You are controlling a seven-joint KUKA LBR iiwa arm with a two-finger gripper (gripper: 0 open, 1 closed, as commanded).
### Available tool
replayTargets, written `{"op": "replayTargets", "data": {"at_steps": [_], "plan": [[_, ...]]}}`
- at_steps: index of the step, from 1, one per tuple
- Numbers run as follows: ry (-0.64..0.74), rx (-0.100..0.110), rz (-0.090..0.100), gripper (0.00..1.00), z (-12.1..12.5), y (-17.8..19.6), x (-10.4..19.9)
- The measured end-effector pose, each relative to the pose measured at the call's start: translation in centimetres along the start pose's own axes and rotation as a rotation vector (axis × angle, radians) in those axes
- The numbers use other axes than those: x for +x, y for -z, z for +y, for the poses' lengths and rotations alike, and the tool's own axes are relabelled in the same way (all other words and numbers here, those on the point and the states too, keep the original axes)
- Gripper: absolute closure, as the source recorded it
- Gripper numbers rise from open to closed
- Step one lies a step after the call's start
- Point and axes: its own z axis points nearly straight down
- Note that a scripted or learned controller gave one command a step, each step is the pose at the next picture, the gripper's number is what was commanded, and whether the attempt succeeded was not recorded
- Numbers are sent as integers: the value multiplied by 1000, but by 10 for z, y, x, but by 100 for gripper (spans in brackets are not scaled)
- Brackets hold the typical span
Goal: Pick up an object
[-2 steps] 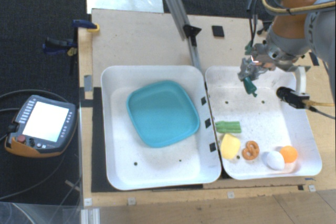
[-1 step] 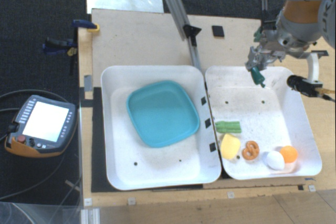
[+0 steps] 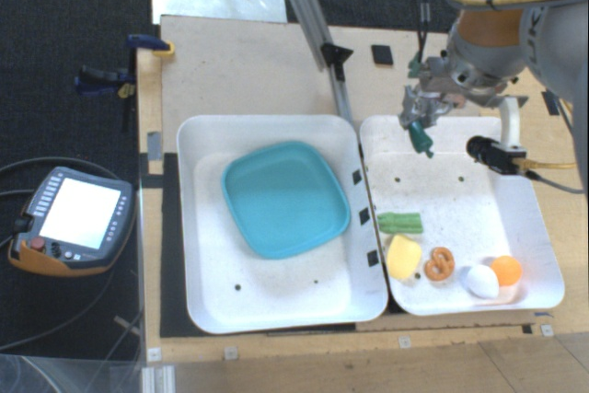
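**Jaws closed, nothing between them: bench contents**

Closed and empty, the gripper (image 3: 423, 141) hangs over the far edge of the right bin (image 3: 525, 207)
- Left bin (image 3: 198, 198): turquoise square plate (image 3: 285, 198), lying flat
- Right bin, near edge, well apart from the gripper: green block (image 3: 400, 223); yellow piece (image 3: 403, 258) just below it; pretzel (image 3: 440, 264); white egg (image 3: 481, 281) touching an orange ball (image 3: 506, 271)
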Motion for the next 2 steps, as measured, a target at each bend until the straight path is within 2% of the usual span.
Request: {"op": "replayTargets", "data": {"at_steps": [2], "plan": [[1,1,0,100,-23,-24,114]]}}
